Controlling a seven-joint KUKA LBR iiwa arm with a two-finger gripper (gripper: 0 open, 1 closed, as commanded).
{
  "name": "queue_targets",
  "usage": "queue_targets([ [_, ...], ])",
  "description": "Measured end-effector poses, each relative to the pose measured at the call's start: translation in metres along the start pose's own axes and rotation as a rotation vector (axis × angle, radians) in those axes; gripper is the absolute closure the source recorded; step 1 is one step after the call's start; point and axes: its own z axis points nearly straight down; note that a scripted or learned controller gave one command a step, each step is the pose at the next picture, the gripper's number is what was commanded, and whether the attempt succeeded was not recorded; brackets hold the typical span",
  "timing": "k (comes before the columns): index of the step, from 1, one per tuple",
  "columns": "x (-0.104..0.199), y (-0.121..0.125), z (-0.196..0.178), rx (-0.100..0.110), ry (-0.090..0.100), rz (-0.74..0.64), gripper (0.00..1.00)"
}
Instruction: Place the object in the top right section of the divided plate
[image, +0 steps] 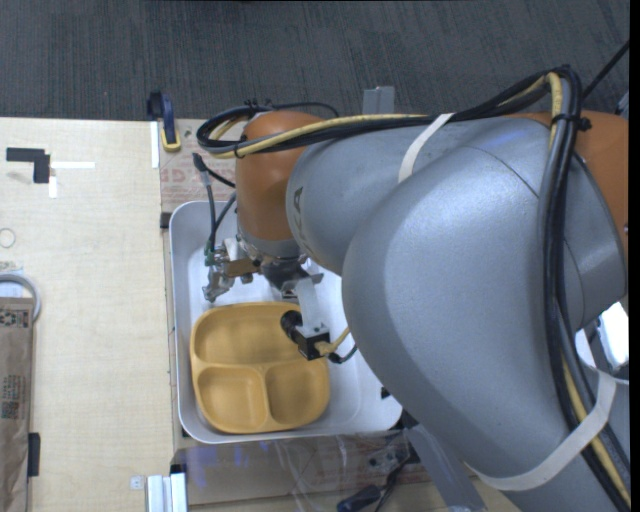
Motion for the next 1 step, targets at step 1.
queue_targets([
  [1, 0.0000, 0.0000, 0.0000, 0.000, 0.000, 0.000, 0.00],
])
